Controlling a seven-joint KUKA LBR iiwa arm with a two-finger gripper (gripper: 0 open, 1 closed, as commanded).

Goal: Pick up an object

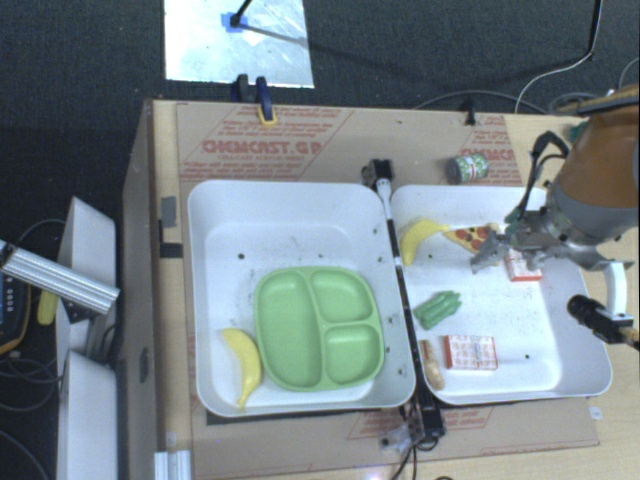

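My gripper (510, 251) hangs low over the upper right part of the right bin (585, 373), reaching in from the right. A small red and white box (523, 270) lies right beneath it, partly hidden by it. Just left of the gripper lies a pizza slice toy (470, 236), and beyond that a yellow banana (420, 234). A green pod (437, 308), a red and white carton (470, 351) and a tan bread piece (432, 364) lie lower in the same bin. I see nothing lifted.
The left bin (280, 218) holds a green divided plate (320, 328) and a second banana (243, 364). A small can (467, 167) lies on the bench behind the right bin. A black divider (395, 268) runs between the bins.
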